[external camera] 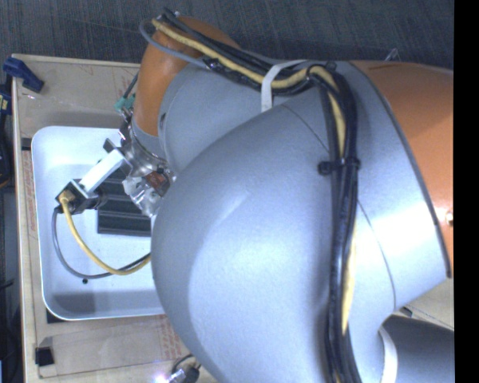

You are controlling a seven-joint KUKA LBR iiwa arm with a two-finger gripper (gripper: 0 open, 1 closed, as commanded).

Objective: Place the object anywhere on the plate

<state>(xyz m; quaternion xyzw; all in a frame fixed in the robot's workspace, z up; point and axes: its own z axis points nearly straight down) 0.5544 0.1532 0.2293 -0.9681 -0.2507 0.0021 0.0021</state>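
In the camera view the big grey arm (pixel 303 238) covers most of the tabletop (pixel 96 86), its claw (pixel 112 210) sits low inside the white bin (pixel 44 214) at 9 o'clock, with a yellow cable (pixel 88 254) looping beside it, and I cannot tell the claw's state or where the object and plate are.

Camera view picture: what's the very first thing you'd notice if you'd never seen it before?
The huge grey arm fills the middle and right, so close it hides much of the bench. A black cable bundle runs down over it, and an orange band shows at upper left. Left of the arm sits a white bin, with the gripper down inside it and a yellow cable looping beneath.
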